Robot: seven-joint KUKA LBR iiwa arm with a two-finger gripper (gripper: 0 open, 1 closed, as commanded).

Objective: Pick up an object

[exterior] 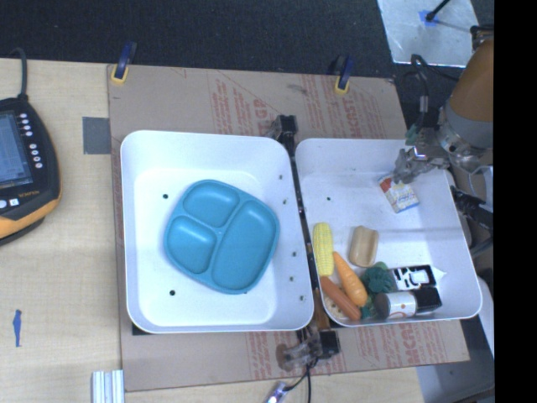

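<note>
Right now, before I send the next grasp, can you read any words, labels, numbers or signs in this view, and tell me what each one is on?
Nothing reads clearly.
Cardboard sheet under the bins: repeated red printed lettering, too blurred to read.
Black-and-white package in the right bin: white marks, illegible.
Small bottle beside it: red and white label, too small.
Small tag under the tool: red and white print, unreadable.
Handheld pendant at left: screen text too small.

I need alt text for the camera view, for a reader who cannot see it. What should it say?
From the right, the gripper reaches over the right bin, at a small red and white packet near the bin's far right side. Along the near edge lie a corn cob, two carrots, a beige block and a black and white bottle. The left bin holds a blue divided plate.
</note>
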